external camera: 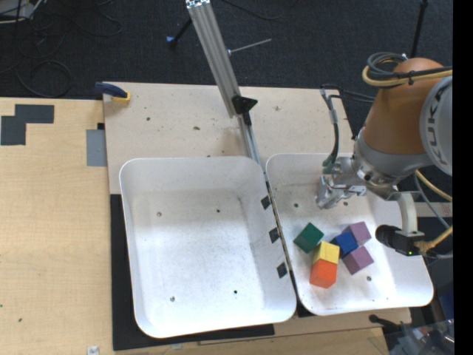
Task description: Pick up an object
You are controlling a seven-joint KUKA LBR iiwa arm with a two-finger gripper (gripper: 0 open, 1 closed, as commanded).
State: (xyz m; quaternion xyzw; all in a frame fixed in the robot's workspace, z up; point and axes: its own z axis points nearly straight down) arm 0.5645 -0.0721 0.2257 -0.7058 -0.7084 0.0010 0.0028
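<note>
Now my gripper [330, 193] hovers over the right bin [384, 291], just beyond the green cube [308, 237], its grasp impossible to tell.

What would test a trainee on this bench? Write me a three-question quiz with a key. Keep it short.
1. True or false: the blocks lie in the right bin.
2. Which block lies nearest the dividing wall between the bins? A) the green block B) the blue block C) the lower purple block
3. Fill the gap: the yellow block sits directly above the ____ block in the view.

Key
1. True. All six blocks are clustered there, below the claw in the view.
2. A.
3. Orange.
</note>
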